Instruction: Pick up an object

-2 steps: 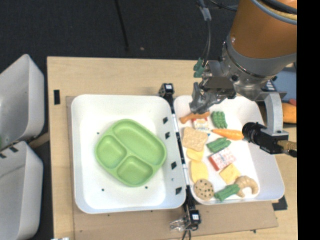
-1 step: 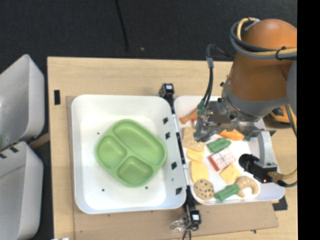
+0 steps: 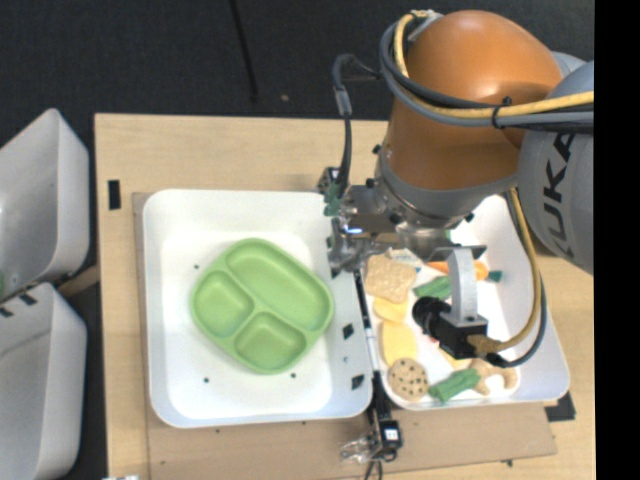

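Toy food pieces lay piled in your right white plastic bin (image 3: 535, 363): a square tan cracker (image 3: 391, 279), a flat yellow cheese-like slice (image 3: 399, 344), a round brown cookie with dark spots (image 3: 407, 376) and a green bit (image 3: 455, 386). Your left white bin (image 3: 175, 398) on the wooden counter (image 3: 200, 138) held a light green plastic divided tray (image 3: 262, 305). Nothing looked lifted yet, so the pick was left to do. Your grey and orange arm (image 3: 460, 118) hung low over the pile. You could not tell how the pincer stood.
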`<state>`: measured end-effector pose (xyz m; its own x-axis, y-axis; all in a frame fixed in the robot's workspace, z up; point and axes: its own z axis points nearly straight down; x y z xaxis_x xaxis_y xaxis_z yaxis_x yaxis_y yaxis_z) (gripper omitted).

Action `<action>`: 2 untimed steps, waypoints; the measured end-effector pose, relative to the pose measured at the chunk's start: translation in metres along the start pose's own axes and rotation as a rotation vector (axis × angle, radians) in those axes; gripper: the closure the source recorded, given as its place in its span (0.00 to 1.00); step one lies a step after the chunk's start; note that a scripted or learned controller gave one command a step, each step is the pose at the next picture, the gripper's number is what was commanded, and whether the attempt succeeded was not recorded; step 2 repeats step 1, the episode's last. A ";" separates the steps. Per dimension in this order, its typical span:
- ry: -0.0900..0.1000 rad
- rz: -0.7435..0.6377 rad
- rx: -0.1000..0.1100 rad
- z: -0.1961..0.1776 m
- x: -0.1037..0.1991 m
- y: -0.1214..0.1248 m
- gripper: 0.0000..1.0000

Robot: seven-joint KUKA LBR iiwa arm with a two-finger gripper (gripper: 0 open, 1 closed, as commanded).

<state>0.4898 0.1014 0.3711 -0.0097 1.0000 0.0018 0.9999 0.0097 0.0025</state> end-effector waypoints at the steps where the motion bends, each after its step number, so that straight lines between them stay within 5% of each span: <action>1: -0.005 0.017 0.011 0.103 -0.071 -0.002 1.00; 2: -0.005 0.017 0.011 0.103 -0.071 -0.002 1.00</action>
